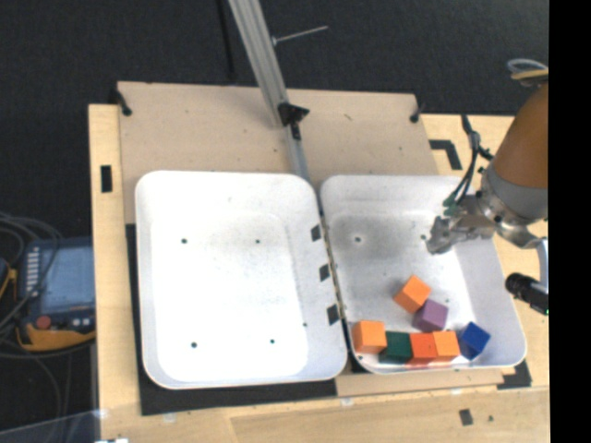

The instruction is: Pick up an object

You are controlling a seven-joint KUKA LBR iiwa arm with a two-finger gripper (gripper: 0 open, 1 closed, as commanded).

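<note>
Your arm's metal two-finger hand (pixel 440 239) hangs over the right-hand shallow white plastic bin (pixel 369 210); you cannot tell how it is set. Nearest below it lies a small orange cube (pixel 413 294), touching a purple cube (pixel 431 316), beside other blocks along the front wall.

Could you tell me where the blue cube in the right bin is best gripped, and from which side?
Grip the blue cube across its two free side faces, coming straight down from above. It sits slightly apart from the orange cube beside it, but the bin wall lies close behind, so a sideways approach looks cramped.
</note>
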